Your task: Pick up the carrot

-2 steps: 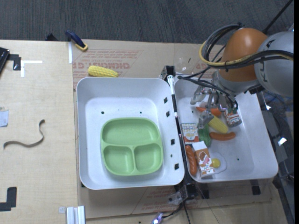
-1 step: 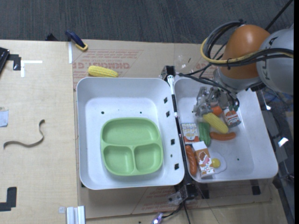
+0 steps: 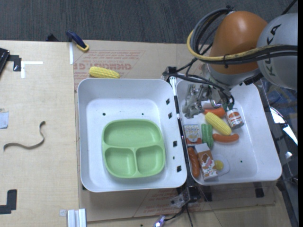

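A: Where's the carrot? Use the corn cob (image 3: 218,122) in the right bin (image 3: 265,145) as the anchor.

B: Best candidate is the long orange piece (image 3: 193,161), below-left of the cob in the view and tight against the food carton (image 3: 207,163). It lies flat, long axis running top to bottom of the view, roughly square to the cob's slant.

A: Sure it's the carrot?

B: Not fully. There are two more orange things: a stubby orange-red one (image 3: 215,111) touching the cob's upper end, and a rounded one (image 3: 226,137) just below the cob that looks more like a sausage. Too small to settle.

A: And the gripper?

B: The gripper (image 3: 191,105) is up-left of the cob, near its upper end and over the bin's top-left part. Open or closed, can't tell, since cables and metal hide it. I see nothing held.

A: So the relation?

B: My judgement is that the candidate sits on the far side of the cob's level from the gripper, nearly straight down the view. A green pickle-like piece (image 3: 207,134) and a small packet (image 3: 191,132) lie between them. It needs a grip across the short width.
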You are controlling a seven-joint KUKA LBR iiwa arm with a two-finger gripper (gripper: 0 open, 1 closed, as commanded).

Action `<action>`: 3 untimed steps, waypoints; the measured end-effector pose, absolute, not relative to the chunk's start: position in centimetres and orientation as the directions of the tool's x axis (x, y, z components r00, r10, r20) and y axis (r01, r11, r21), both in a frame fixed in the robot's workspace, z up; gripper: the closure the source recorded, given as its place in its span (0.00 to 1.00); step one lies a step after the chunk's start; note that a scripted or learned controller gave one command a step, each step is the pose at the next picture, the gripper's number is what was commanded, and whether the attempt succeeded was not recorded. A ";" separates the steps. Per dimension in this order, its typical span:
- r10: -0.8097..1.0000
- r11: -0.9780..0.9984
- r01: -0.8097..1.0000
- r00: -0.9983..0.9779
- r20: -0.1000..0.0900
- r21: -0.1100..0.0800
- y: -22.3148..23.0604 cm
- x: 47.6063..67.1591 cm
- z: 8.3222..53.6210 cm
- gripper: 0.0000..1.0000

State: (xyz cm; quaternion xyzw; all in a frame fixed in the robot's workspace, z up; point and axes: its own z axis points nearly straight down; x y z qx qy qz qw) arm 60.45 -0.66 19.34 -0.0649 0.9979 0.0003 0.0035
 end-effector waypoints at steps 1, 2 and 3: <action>0.178 0.984 0.178 -0.984 -0.002 0.000 3.7 57.4 19.2 1.00; 0.054 0.999 0.054 -0.998 -0.011 0.003 10.9 55.6 9.4 1.00; -0.314 0.950 -0.314 -0.950 -0.006 -0.001 10.3 59.2 10.7 1.00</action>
